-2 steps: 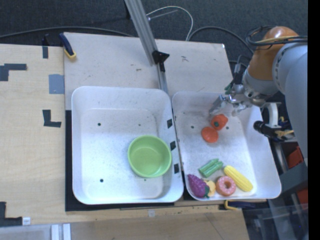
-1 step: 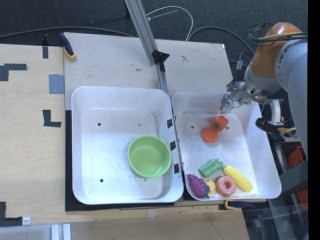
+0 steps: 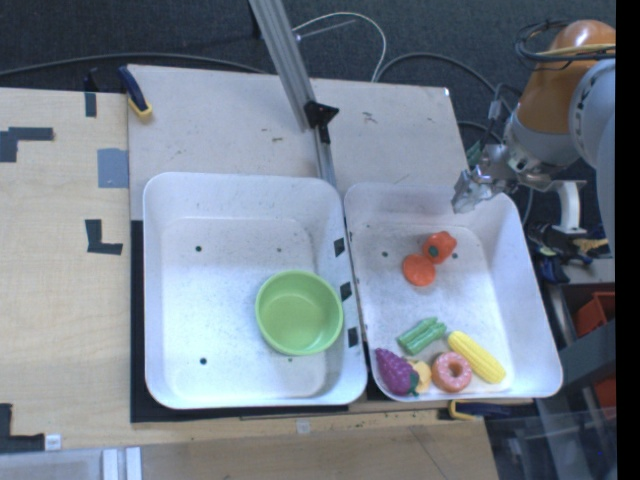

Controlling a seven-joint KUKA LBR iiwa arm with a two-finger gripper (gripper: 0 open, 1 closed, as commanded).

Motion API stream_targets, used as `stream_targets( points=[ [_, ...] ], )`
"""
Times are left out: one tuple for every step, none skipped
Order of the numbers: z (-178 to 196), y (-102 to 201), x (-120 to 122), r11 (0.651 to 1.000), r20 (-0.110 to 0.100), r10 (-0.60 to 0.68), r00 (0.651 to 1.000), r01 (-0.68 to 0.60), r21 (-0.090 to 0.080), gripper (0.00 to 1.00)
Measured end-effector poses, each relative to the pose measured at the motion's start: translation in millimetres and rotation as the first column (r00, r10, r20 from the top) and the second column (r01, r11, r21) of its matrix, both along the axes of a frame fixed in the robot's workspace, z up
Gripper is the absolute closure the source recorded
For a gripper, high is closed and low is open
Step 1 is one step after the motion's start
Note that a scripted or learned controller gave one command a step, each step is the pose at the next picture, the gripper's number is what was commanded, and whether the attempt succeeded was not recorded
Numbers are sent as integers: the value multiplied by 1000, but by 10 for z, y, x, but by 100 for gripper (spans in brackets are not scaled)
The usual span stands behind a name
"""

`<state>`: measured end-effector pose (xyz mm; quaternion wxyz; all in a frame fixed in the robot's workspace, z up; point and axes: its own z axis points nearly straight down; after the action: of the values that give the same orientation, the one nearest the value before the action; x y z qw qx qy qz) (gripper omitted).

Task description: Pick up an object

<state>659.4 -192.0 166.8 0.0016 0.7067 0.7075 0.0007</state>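
Two shallow white bins side by side on the bench. Left bin [image 3: 180, 268] holds a light green bowl [image 3: 298, 312], upright, toward its near right corner. Right bin [image 3: 520, 298] holds the toy food: an orange-red pepper [image 3: 438, 245] with a green stem near the middle, and touching it on the lower left a smaller orange-red round piece [image 3: 419, 270] (which fruit, cannot tell). Along the near edge — a green bean pod [image 3: 421, 335], a yellow corn cob [image 3: 476, 357] just right of it, a pink-frosted doughnut [image 3: 452, 371] against the cob, and a purple bunch of grapes [image 3: 396, 371] in the near left corner, with a small yellow piece [image 3: 423, 375] wedged between grapes and doughnut. Arm [image 3: 565, 98] comes in from the right, orange band high. Gripper [image 3: 470, 194] sits above the far right corner of the right bin, well apart from every object — nothing seen between its tips; whether they are spread or closed cannot be told at this angle. A grey metal pole [image 3: 285, 48] slants across the bench behind the bins.
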Motion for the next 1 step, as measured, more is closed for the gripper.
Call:
stream_targets(
  points=[
    [542,-77,-47,1000,2,1,1000,-1,-1,100]
  ],
)
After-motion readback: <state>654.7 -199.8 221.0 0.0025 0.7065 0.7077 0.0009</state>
